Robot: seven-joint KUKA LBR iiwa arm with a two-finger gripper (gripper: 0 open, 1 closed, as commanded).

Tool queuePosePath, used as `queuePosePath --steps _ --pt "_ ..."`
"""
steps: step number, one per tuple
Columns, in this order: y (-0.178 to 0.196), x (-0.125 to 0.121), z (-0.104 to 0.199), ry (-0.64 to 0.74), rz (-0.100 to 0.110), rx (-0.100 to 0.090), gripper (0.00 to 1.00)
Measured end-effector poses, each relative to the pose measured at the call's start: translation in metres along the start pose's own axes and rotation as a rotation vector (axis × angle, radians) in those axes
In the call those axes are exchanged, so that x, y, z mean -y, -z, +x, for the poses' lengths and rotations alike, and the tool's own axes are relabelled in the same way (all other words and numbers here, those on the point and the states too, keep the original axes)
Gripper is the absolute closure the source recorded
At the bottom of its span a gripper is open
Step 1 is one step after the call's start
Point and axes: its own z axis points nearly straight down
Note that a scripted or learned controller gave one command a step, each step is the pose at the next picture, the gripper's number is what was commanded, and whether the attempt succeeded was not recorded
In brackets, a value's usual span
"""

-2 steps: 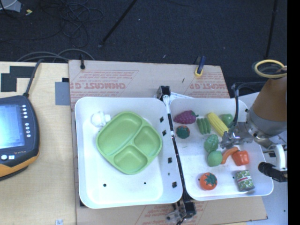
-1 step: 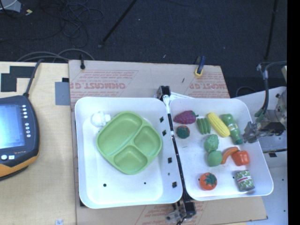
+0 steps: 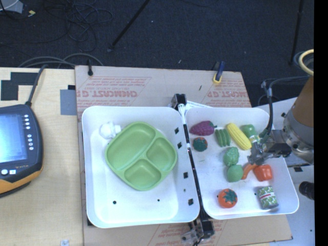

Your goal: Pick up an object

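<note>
I am watching the arm reaching in from the counter's right edge, and its hand (image 3: 258,155) is hanging low over the right bin (image 3: 287,209), near that bin's right wall. I cannot tell how the hand is set; its tip is blurring into the toys beneath it.

Just beside the hand, an orange-red pepper (image 3: 263,172) is lying near the right wall, with a thin orange carrot (image 3: 247,170) touching its left side. A yellow corn cob (image 3: 238,136) is sitting slantwise toward the bin's far edge, between a green pepper (image 3: 249,131) and a dark green cucumber (image 3: 222,137). A purple eggplant (image 3: 202,128) is resting in the far left corner of this bin, and a small dark green vegetable (image 3: 200,144) is lying just below it. Two pale green rounded pieces (image 3: 233,164) are sitting mid-bin. A tomato (image 3: 227,198) is lying near the front edge, and a small can (image 3: 267,197) is sitting toward the front right corner.

In the left bin (image 3: 97,209), a green divided plate (image 3: 141,155) is lying in the middle, with a white object (image 3: 107,130) by its far left corner.
</note>
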Motion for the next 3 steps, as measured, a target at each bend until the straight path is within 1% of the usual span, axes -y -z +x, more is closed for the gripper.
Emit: queuePosePath --steps 1,3 --pt "-0.032 0.0 0.021 -0.001 0.001 0.0 1.0" --pt "-0.013 -0.001 0.047 -0.001 -0.004 0.001 1.0"
